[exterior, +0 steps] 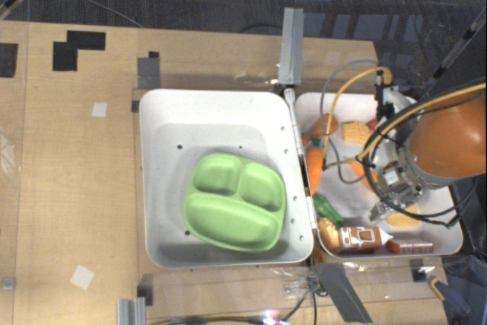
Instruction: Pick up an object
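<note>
The right bin (449,246) holds several small items. An orange carrot (313,164) lies along its left wall, with a green piece (327,207) just below it. A brown bottle (356,237) lies along the front wall. A tan cracker-like piece (353,133) sits near the back. My gripper (386,206) is down inside this bin, right of centre, under the grey wrist and orange band (449,141). A yellow piece (403,220) lies directly beside it. I see nothing lifted.
A green divided plate (236,202) lies in the left bin (163,164). Yellow and black cables (342,87) loop over the back of the right bin. A metal post (290,46) stands behind the wall between the bins.
</note>
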Available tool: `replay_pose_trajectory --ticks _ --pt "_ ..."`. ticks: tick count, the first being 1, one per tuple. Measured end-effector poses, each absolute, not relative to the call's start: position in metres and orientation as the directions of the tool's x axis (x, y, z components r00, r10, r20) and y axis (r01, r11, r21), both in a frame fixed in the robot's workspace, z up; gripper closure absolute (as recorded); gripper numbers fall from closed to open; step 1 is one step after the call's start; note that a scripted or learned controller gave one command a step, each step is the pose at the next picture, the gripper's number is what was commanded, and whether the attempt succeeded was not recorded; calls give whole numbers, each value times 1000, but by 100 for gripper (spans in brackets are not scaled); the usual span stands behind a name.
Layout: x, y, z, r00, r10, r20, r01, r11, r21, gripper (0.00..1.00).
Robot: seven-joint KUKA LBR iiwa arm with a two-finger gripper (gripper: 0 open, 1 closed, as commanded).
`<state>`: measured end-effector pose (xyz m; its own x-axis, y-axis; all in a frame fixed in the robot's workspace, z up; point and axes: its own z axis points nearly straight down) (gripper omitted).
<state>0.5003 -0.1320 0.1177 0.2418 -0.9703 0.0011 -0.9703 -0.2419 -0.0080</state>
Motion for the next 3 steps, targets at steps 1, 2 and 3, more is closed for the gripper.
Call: replay_pose_trajectory --ticks 1,2,3 --pt "500 -132 118 241 -970 1 -970 -241 -9 0" --pt "536 -135 90 330 -944 3 -944 -330 -7 0" --pt "575 -187 90 385 -923 6 -923 -385 -13 0"
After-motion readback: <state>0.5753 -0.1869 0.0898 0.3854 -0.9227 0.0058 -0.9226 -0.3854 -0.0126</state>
